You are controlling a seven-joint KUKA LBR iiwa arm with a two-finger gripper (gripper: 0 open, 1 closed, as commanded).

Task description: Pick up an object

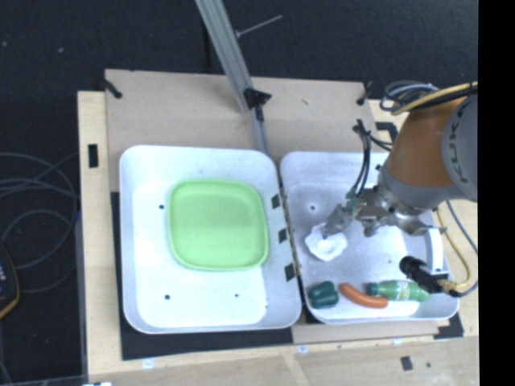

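Note:
My gripper [344, 219] hangs low over the middle of the right bin [322, 175]. Its tip is right at the upper edge of a white crumpled object [324, 246], which lies on the bin floor near the left wall. Whether it touches the object is unclear. Along the bin's front edge lie a dark green block [323, 294], an orange carrot-shaped piece [362, 296] and a green bottle [398, 290] on its side. Nothing shows lifted off the floor.
The left bin [145, 215] bears a light green square plate [218, 224] at its middle. A grey metal pole [229, 51] slants down from the top to the gap between the bins. The arm's orange band [426, 147] hangs over the right bin's far right corner.

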